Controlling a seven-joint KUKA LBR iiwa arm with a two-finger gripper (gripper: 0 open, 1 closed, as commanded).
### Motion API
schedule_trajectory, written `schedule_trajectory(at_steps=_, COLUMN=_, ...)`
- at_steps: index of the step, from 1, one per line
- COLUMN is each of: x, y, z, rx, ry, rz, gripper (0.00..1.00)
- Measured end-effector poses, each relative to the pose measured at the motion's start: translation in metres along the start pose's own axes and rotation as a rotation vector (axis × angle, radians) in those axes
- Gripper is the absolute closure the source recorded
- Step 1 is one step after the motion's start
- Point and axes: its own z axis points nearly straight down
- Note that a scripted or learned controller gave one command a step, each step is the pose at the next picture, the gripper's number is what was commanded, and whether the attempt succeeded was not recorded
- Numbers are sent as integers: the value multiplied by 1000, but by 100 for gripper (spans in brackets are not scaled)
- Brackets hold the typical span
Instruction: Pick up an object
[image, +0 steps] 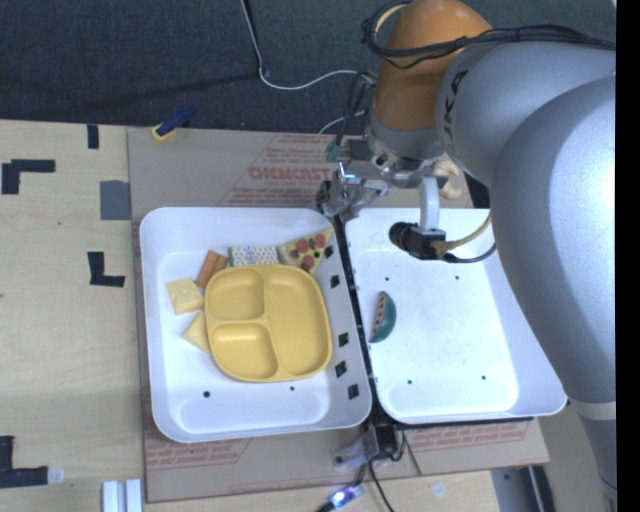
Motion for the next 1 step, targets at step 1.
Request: schedule_trajectory(at_steps=1, x=-2, y=3, z=-4, rx=0, ry=1, rz=0, gripper=100)
